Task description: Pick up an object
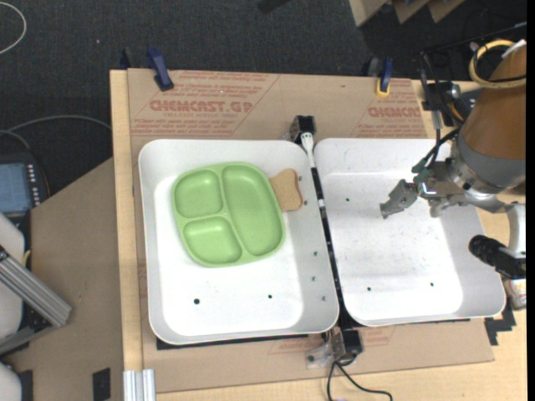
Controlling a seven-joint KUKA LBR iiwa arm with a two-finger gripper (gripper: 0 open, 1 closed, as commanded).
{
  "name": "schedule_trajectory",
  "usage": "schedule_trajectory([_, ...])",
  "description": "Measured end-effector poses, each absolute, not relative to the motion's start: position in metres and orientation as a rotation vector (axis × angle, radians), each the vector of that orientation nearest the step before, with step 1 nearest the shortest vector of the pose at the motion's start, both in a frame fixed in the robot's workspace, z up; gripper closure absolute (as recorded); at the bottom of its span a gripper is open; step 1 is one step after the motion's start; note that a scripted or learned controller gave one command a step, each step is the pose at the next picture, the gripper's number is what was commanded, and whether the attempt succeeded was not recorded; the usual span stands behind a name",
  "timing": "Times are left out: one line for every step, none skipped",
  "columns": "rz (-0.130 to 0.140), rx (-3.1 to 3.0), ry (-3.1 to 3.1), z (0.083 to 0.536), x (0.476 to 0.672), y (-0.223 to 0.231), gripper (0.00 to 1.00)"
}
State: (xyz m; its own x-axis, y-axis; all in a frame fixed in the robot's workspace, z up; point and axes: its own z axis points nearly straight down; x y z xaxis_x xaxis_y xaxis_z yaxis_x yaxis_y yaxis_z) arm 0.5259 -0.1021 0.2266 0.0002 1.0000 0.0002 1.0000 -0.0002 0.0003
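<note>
**Arm parked over the right bin, stuff sitting in the left one**

Dark carpet all around, and in the middle a bench topped with a sheet of brown cardboard with red printed lettering (201,98), pinned along the far edge by a blue clamp (159,68) and another blue and yellow clamp (384,80). On it sit two shallow white plastic bins side by side, the left bin (167,307) and the right bin (468,299).

Hard to make out: the grey two-finger gripper (396,203) hangs over the upper middle of the right bin, and honestly I can't tell how its jaws stand, since the tips blur into one dark grey shape. The grey and orange arm (493,115) is cut off at the right edge.

The pickable things are both in the left bin, well apart from the gripper: a light green plastic plate with three compartments (227,214) lying flat in the upper middle, and a small tan flat piece that looks like a slice of toast (287,190) touching the plate's right rim, partly tucked against it.

A small black device (303,127) sits at the far end of the seam between the bins, and black cables (351,378) trail off the near edge.
</note>
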Motion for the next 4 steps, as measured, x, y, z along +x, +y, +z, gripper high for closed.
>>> schedule_trajectory([0.003, 2.219, 2.219, 0.237, 0.527, -0.102, 1.0])
schedule_trajectory([0.021, 2.203, 2.214, 0.425, 0.576, -0.077, 1.0])
schedule_trajectory([-0.007, 2.223, 2.231, 0.356, 0.545, -0.036, 1.0])
schedule_trajectory([-0.001, 2.215, 2.234, 0.36, 0.514, 0.038, 1.0])
